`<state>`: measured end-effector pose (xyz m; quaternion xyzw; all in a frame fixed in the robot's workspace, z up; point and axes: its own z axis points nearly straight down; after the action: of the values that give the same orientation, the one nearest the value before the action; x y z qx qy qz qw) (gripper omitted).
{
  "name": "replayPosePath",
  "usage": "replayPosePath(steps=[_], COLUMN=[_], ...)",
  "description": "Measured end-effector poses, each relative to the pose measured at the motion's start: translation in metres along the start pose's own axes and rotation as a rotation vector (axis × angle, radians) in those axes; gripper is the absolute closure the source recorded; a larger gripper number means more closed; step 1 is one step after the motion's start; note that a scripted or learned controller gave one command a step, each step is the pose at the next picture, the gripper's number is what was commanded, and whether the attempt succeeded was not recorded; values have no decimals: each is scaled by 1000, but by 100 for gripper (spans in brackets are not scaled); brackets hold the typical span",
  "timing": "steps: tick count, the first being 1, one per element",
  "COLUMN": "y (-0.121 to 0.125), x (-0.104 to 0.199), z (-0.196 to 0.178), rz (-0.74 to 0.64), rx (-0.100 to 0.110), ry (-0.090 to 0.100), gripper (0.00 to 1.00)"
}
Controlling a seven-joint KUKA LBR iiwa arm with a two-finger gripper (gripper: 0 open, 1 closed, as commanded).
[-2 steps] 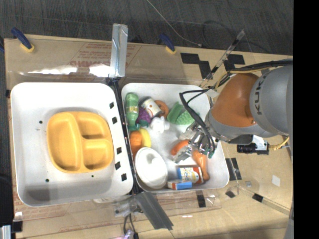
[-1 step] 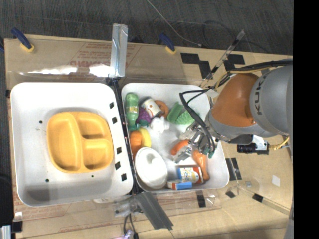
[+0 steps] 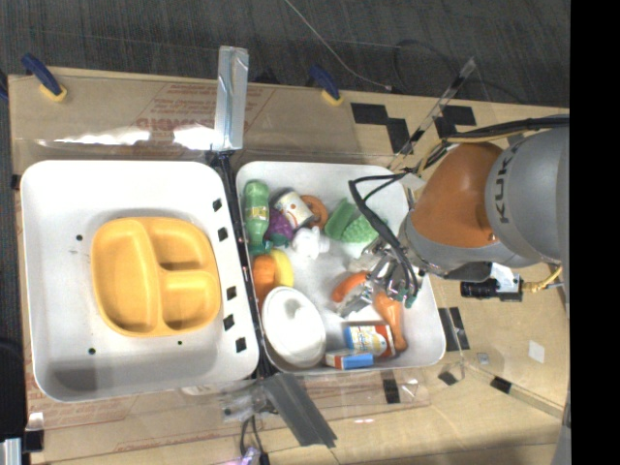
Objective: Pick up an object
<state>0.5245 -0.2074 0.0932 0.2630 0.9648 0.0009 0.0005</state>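
On my far left, the left bin (image 3: 39,260) is sitting on the table (image 3: 116,105), holding a yellow divided tray (image 3: 155,271) flat in its middle, probably as a landing place for whatever I lift out.

Moving right, the right bin (image 3: 426,337) is carrying the clutter. A green bottle (image 3: 255,211) is lying along its left wall, a purple and white piece (image 3: 287,216) beside it, and a green leafy toy (image 3: 349,223) further along the top. Lower down, a white bowl (image 3: 293,325) is resting near the front wall, with a small labelled can (image 3: 366,339) lying on its side to the right of it.

Between those, an orange carrot-like toy (image 3: 351,286) is lying in the bin's right half, and this is the thing I am going for. It looks small, tapered and smooth, so likely to slip from a poor pinch.

My claw (image 3: 373,294) is reaching down right against it, dark fingers and cables tangling the sight. I cannot tell whether the claw is parted or clenched, nor whether it has the toy.
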Motion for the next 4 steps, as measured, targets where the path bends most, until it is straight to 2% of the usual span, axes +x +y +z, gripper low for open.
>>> replayPosePath(steps=[4], y=[0], x=[0], z=[0], rz=[0], rx=[0], ry=[0], gripper=[0])
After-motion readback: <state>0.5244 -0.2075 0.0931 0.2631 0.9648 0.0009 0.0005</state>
